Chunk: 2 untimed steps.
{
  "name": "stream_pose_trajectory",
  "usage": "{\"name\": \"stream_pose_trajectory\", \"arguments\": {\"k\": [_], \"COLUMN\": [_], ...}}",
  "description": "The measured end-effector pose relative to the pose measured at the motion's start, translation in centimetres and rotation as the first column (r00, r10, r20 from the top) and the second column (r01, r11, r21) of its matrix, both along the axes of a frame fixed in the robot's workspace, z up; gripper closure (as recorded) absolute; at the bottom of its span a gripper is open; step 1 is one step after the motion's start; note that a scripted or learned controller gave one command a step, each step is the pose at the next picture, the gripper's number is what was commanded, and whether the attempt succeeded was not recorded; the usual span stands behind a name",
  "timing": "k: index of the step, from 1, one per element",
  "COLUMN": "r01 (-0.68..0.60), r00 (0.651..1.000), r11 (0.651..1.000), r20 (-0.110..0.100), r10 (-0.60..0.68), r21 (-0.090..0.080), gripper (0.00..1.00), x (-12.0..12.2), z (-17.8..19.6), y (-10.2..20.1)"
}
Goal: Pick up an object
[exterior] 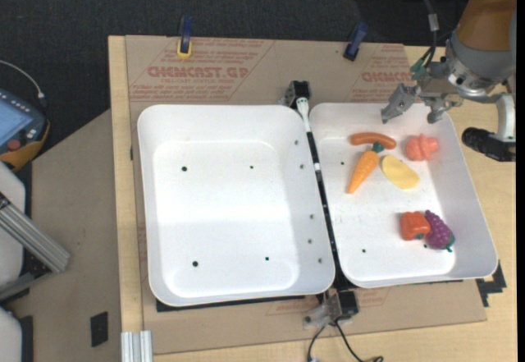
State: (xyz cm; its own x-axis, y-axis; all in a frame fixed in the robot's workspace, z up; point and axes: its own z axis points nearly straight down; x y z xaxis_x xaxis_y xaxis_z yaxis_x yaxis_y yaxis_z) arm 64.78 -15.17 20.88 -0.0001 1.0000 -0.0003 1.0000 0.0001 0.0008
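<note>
Camera view: gripper [417, 105] spread, gripping nothing, above right bin [472, 188] at its 12 o'clock edge. Sausage [372, 139] and carrot [362, 171] at gripper's 7 o'clock (touching); pink piece [421, 147] at 6 o'clock.

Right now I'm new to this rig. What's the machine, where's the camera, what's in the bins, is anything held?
One camera looks down at a slant on a bench with two shallow white bins. The grey arm with the orange band reaches in from the right; it is a robot arm ending in a two-finger gripper. Its fingers are spread open above the far edge of the right bin, and nothing is between them, so nothing is held. In that bin lie toy foods: a sausage, a carrot, a pink piece, a yellow piece, a red-orange piece and purple grapes. The left bin sits beside it.
</note>
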Motion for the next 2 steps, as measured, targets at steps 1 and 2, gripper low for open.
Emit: {"name": "stream_pose_trajectory", "arguments": {"k": [1,2], "r01": [0.001,-0.003], "r00": [1.0,1.0], "r11": [1.0,1.0], "r20": [-0.011,-0.006], "r10": [-0.001,0.003], "r21": [0.003,0.003], "gripper": [0.0,0.0], "x": [-3.3,-3.1], "z": [-9.3,-12.6], "y": [1.3,5.3]}}
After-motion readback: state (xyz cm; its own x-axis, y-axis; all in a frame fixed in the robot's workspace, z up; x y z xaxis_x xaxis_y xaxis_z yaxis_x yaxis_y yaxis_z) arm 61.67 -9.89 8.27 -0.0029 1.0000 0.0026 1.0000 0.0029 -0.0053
